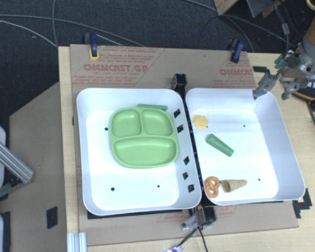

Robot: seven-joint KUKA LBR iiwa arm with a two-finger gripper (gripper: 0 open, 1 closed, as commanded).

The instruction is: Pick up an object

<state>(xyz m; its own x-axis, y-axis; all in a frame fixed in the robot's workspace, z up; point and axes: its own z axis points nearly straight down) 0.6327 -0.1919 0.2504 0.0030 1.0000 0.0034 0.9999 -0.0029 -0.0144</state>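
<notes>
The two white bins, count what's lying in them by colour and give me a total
Green: 2, the divided plate in the left bin and the cylinder in the right bin
Yellow: 1, a small round piece
Orange-brown: 1, a pretzel
Tan: 1, a cone
Total: 5

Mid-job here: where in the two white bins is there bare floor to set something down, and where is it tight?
Left white bin: a bare strip along the near edge, below the green divided plastic plate. Right white bin: bare floor on its right side, right of the green cylinder. Crowded: its left side, with the small yellow piece, pretzel and tan cone.
</notes>
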